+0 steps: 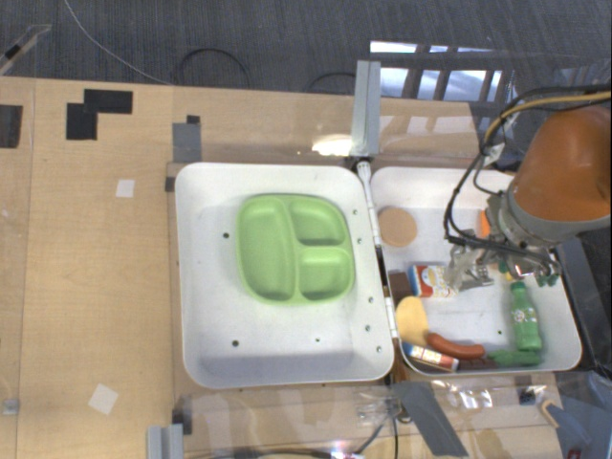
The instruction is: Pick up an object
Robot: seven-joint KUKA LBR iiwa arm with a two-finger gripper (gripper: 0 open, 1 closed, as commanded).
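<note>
One green bottle (523,318) lies beside a red sausage (455,344).

I see a pale green divided plate (293,248) in the white left bin (206,342), a green bottle (523,320), a tan disc (397,226), a red-brown sausage (456,345), and a light wood bench (86,256).
</note>
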